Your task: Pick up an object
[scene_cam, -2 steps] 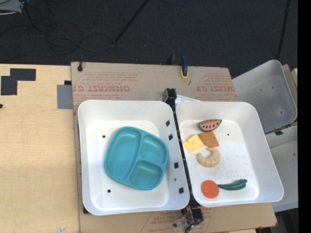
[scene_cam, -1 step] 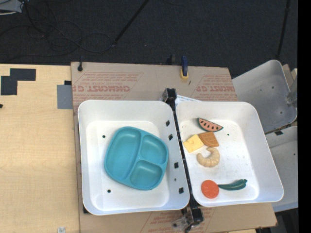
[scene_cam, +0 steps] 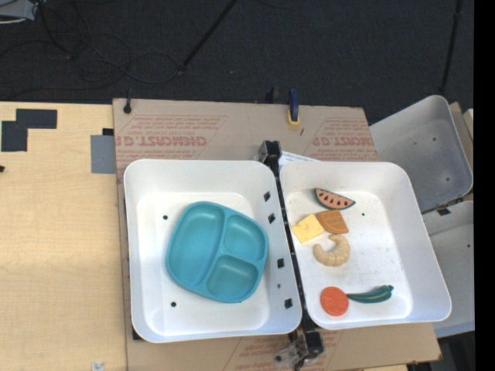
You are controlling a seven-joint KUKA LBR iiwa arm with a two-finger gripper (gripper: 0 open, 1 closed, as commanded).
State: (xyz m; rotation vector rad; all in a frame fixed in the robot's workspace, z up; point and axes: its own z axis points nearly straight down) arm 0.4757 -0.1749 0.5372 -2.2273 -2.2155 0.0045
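A toy watermelon slice, red with a green rind, lies loose in the right white bin, with a yellow block, brown cracker, tan croissant, red disc and green pod nearby. A teal divided plate sits in the left bin. The pick looks unstarted, and I cannot tell how the gripper is set. Next it likely needs to descend over a well-separated piece.

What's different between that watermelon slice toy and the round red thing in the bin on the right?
The watermelon slice is a half-moon wedge, red with a dark rind; the red disc is round and plain orange-red. The slice lies near the far side of the right bin, apart from other pieces; the disc lies near the front edge, beside a green pod. Both lie flat and look like small toy foods.
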